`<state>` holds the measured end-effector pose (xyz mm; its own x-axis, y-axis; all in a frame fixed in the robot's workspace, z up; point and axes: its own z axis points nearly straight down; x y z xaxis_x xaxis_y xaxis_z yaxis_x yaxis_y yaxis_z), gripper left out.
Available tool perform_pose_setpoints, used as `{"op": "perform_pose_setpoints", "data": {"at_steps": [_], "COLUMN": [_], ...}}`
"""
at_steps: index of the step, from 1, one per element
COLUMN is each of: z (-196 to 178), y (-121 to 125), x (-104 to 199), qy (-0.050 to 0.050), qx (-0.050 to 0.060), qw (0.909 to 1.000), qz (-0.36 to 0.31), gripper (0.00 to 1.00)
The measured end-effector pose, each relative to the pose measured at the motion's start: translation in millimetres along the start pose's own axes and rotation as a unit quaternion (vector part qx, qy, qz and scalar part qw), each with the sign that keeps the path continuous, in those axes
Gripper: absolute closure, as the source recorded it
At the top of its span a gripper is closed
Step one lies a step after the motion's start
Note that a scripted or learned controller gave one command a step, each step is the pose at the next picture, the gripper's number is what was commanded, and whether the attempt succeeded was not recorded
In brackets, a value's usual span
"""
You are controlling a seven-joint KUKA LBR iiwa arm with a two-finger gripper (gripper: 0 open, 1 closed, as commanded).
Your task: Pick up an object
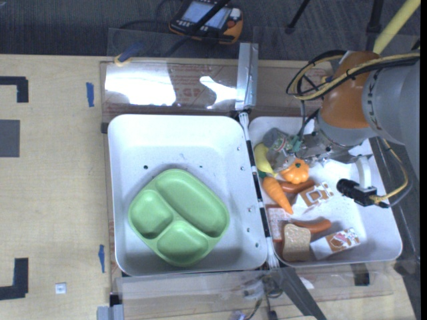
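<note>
The right bin point(390, 239) holds toy food. A yellow banana point(262, 159) lies by its left wall, with an orange carrot point(275, 192) just below it. A round orange fruit point(296, 173) sits beside the carrot. Further down lie a brown sausage point(315, 225), a bread slice point(297, 241) and two small white cartons point(317, 195) point(343, 239). My gripper point(298, 151) reaches down into the bin's upper left part, just above the round orange fruit and next to a grey-green item point(276, 139). Nothing is visibly lifted.
The left bin point(133, 139) carries a green divided plate point(178, 215). The grey arm with its orange band point(347, 105) and looped cables covers the right bin's upper right. A black part point(353, 191) on a cable hangs over the bin's right side.
</note>
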<state>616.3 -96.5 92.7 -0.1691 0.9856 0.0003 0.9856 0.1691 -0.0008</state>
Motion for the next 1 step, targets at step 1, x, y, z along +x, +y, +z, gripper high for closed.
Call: {"op": "perform_pose_setpoints", "data": {"at_steps": [1], "z": [-7.3], "y": [0.5], "x": [-1.1], "qy": [0.0], "qx": [0.001], "qw": [1.0], "qz": [0.001], "gripper": [1.0]}}
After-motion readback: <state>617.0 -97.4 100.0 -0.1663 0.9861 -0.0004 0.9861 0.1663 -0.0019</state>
